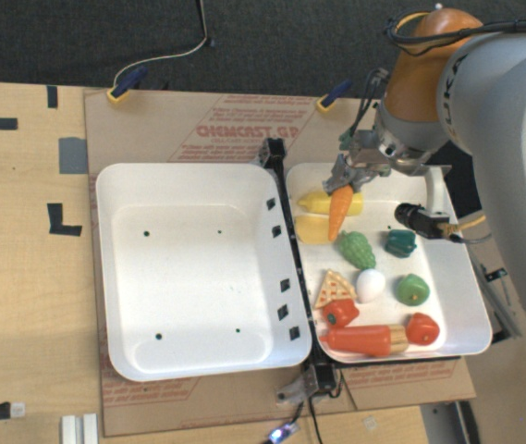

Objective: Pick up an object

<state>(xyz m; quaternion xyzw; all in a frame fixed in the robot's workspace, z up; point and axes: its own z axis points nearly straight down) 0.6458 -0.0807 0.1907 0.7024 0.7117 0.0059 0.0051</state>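
Here, the camera view looks down at a slant on two white bins side by side on a cardboard-covered counter (50, 276). The left bin (115, 276) holds nothing to grasp; the right bin (470, 280) holds a scatter of toy food.

The arm (484, 81), grey with an orange band, reaches in from the right. Its tool (348, 181) sits over the top left of the right bin, and a carrot (338, 212) hangs between its fingers, so the tool appears clenched on the carrot's upper end. The carrot's long axis runs nearly straight down from the tool, tipped slightly to the left, with its lower tip just above or touching a yellow piece (313, 228); which of the two cannot be told. A second yellow piece (316, 200) lies behind it.

Judged from this, the coming move turns on lifting straight up along the carrot's axis, since the other food lies below and to the right.

Red print on the cardboard (235, 129) behind the bins is upside down; it seems to read "CHEMCAST", though it is too small to be sure.
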